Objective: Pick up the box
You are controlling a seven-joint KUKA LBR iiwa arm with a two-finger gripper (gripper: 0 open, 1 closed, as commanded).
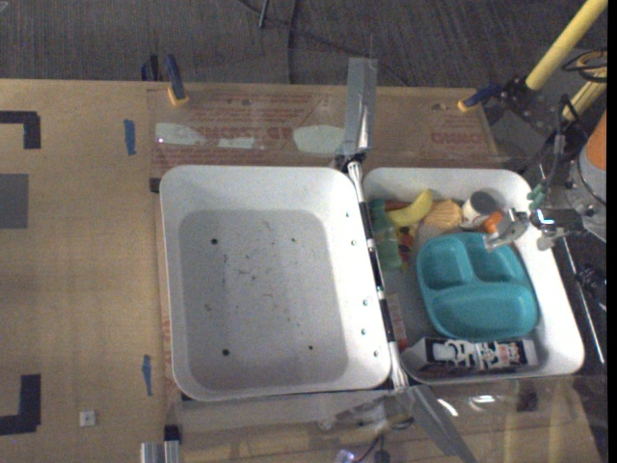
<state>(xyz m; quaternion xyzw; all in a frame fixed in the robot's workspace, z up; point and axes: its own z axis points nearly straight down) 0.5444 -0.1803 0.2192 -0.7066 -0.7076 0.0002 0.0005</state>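
The box is a long, flat black-and-white carton lying along the front wall of the right bin. My gripper hovers over the back right part of that bin, above the far right corner of a teal divided tray. It is well behind the box and not touching it. A small orange item sits just beside the gripper's tip.
Behind the tray lie a yellow banana, a tan rounded item and a grey cup. Green items line the right bin's left wall. The left bin stands beside it. Yellow poles rise at the back right.
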